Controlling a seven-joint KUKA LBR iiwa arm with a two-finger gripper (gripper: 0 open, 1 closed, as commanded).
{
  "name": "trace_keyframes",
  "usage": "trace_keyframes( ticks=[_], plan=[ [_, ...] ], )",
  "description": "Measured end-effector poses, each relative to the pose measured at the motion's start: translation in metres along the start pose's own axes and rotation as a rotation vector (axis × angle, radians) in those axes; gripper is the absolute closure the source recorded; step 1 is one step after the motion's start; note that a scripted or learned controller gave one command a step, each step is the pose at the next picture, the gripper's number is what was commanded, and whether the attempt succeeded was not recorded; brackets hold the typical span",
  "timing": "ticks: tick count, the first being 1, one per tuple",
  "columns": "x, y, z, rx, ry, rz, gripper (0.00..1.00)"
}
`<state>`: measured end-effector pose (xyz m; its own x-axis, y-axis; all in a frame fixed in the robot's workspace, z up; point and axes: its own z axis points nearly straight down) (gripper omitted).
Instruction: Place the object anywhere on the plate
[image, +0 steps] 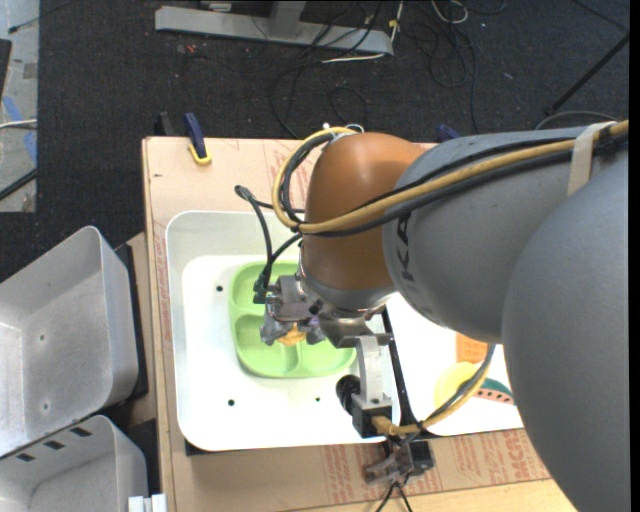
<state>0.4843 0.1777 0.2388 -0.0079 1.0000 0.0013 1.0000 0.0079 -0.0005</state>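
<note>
1. Green plate (262, 352) lay in the white bin (200, 300), left of centre, under your gripper (290, 325).
2. Something orange (291, 337) showed at the gripper, low over the plate; I could not tell whether the fingers were gripping it.
3. Lifting away early could have dragged it off the plate.

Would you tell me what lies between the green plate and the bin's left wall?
In the camera view, just bare white bin floor lies between the plate and the left wall, marked by one small dark dot.
</note>
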Motion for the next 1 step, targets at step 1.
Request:
trace_keyframes(
  ticks=[1],
  plan=[
    [-0.0024,0.0006,0.0004,0.000,-0.001,0.004,0.00]
  ],
)
